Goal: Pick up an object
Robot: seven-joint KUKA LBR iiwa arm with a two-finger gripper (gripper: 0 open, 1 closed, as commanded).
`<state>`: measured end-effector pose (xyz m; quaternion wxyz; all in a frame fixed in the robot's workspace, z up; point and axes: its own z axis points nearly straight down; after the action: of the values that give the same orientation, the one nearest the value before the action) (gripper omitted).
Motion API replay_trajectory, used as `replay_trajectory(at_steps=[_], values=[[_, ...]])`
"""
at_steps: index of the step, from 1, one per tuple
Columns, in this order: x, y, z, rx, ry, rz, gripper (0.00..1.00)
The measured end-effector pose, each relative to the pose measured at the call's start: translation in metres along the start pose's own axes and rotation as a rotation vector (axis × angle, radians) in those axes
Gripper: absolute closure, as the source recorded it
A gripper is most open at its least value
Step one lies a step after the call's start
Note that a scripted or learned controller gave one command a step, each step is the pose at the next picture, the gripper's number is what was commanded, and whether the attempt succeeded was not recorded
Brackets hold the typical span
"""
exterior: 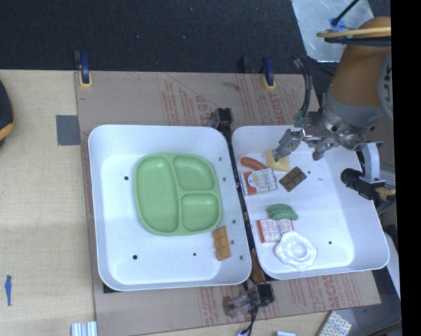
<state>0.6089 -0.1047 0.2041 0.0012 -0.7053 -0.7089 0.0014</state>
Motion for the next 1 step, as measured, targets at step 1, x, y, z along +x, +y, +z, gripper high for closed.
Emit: replay_trajectory(at_steps=[1], values=[[-0.0509,-0.0342,0.1156,0.012,0.0,0.004,0.0]])
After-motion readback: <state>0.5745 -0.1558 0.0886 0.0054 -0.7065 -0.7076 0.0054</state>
